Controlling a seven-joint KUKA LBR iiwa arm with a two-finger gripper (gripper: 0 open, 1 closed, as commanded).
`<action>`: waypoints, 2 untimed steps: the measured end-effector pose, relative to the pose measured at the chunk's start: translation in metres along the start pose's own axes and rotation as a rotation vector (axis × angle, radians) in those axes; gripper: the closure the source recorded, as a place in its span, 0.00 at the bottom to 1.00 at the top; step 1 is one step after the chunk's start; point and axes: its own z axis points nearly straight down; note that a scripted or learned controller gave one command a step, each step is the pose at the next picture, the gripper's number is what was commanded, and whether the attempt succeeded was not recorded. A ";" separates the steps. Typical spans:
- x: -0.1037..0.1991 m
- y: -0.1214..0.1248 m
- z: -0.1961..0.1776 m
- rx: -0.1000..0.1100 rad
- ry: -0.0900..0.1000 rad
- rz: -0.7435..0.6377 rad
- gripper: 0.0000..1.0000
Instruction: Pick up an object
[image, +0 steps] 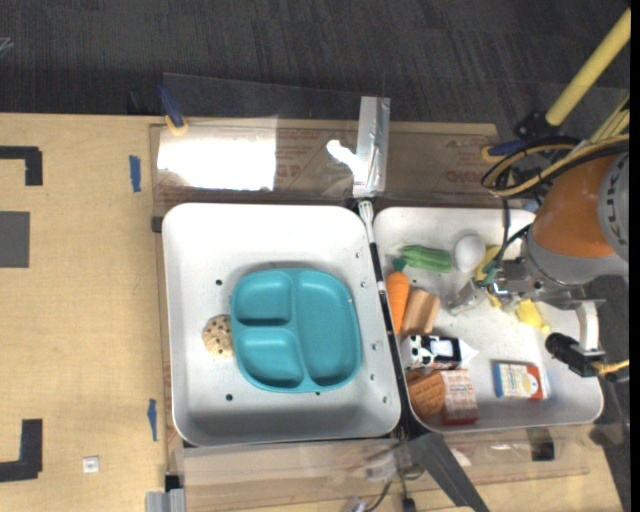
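carton (519, 380) with unreadable label, right bin (585, 400), teal plate (297, 328)

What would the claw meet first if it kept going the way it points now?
Probably the bare floor of the right bin. The claw points down and leftward toward the brown block and orange carrot, but depth is unclear.

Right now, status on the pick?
End effector low in the right bin, among the toys, nothing seen held. Carrot and egg close by. Left bin: teal tray, cookie.
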 end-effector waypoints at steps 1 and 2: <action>0.000 0.001 -0.011 -0.003 -0.001 0.001 1.00; 0.015 -0.003 -0.070 0.002 0.001 0.064 1.00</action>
